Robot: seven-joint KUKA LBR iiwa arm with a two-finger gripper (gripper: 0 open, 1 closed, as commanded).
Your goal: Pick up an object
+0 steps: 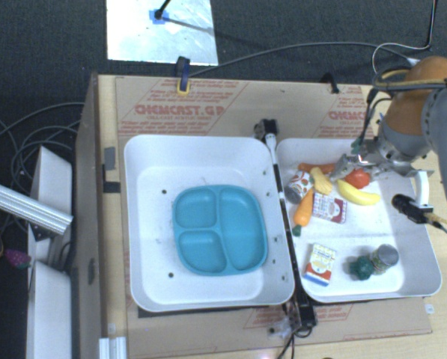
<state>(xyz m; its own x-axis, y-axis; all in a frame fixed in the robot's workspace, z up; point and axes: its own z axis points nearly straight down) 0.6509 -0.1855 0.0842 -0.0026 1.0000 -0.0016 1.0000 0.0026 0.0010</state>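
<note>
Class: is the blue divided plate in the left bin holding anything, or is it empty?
Empty: the blue divided plate shows bare blue compartments.

A wooden bench [208,99] with red printed lettering is sitting on dark carpet [43,43] and bearing two shallow white bins side by side — the left bin [144,200] and the right bin [421,264] are touching along their inner edges. A yellow clamp [183,77] is gripping the bench's far edge. Beyond that edge a silvery sheet [163,21] is lying flat on the carpet — just apart from the bench.
</note>
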